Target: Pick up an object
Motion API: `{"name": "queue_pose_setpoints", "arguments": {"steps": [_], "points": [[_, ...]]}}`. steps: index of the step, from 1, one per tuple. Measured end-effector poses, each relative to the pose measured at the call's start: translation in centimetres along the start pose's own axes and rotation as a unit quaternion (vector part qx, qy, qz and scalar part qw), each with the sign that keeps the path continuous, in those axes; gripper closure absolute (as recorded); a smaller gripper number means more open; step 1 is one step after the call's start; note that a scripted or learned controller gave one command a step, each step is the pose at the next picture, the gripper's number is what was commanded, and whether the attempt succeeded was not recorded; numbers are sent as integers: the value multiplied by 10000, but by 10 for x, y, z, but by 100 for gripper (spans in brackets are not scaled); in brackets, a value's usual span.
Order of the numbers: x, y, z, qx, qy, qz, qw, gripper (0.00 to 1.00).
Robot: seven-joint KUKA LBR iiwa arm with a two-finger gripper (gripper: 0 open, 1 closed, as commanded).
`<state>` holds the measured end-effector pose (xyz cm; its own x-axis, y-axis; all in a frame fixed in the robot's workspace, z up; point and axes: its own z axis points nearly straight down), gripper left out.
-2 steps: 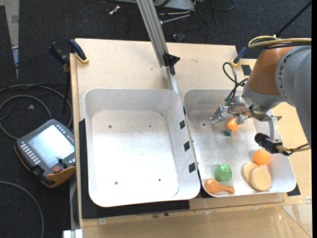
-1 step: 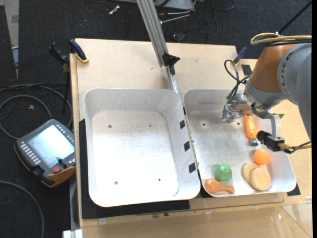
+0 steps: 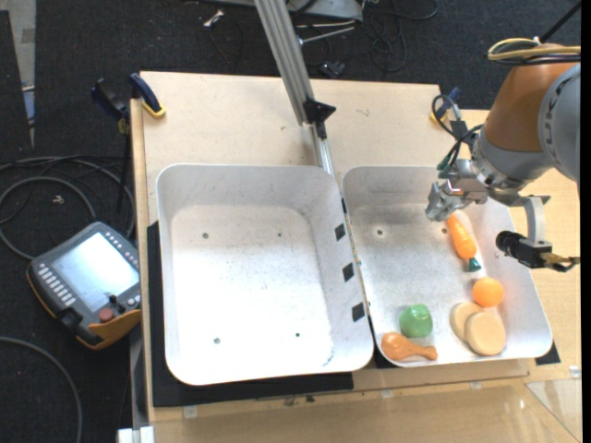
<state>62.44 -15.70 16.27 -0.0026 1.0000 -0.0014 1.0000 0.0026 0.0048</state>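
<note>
Nearest the camera, along the front wall of the right bin (image 3: 540, 335), lay a row of small things: an orange gourd-shaped piece (image 3: 407, 347) at the front edge, a green ball-like item (image 3: 416, 319) just behind it, and a tan bread-like piece (image 3: 480, 329) toward the right corner. Just behind the bread sat a round orange fruit (image 3: 488, 292), close to it but whether they touched could not be told. Farther back in that same bin lay an orange carrot (image 3: 463, 236) with a green tip, slanting from upper left to lower right.

The gripper (image 3: 443, 201) hung over the back part of the right bin, right at the carrot's upper end; whether it touched the carrot, and whether it stood wide or narrow, could not be told from this angle. Nothing could be seen between its fingers.

The left bin (image 3: 245, 270) sat beside the right one, their inner walls overlapping, on the pale tabletop (image 3: 231, 118). A handheld control pendant (image 3: 85, 282) with a screen lay on the dark floor to the left of the bench.
</note>
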Motion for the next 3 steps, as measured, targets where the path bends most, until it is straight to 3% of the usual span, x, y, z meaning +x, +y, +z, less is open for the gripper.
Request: {"name": "queue_pose_setpoints", "arguments": {"steps": [1,3], "points": [[0,2,-54,-13,-4,-4,10000,100],[87,-43,-74,27,19,-26,10000,100]]}}
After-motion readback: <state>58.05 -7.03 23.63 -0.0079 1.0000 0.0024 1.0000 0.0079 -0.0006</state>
